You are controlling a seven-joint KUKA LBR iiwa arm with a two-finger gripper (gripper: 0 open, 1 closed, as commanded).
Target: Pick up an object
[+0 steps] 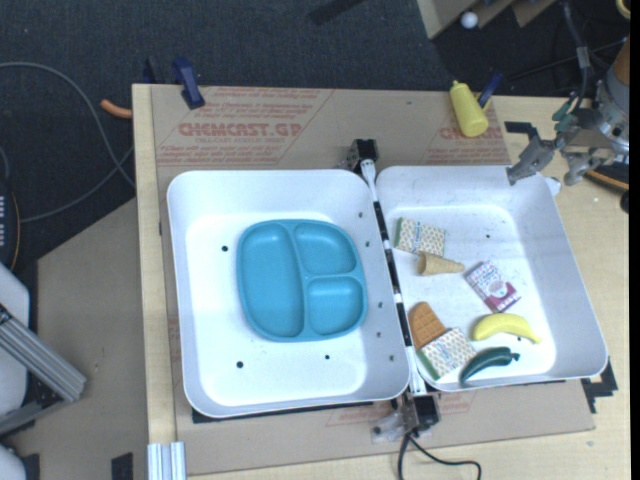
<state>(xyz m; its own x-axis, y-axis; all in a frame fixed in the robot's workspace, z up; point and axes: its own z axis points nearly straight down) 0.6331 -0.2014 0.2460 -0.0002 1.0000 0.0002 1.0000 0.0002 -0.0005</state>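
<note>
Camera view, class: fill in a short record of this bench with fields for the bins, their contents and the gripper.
left bin: holds a blue divided plate
right bin: banana, green pepper, ice cream cone, pink packet, two patterned packets, a brown biscuit-like piece
gripper: above the right bin's far right corner, holding nothing
bench top: printed cardboard, yellow clamp at the far edge

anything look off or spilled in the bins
Nothing looks spilled or damaged. The blue divided plate lies flat in the left bin; the banana, green pepper and other small items lie loosely scattered in the right bin.
</note>
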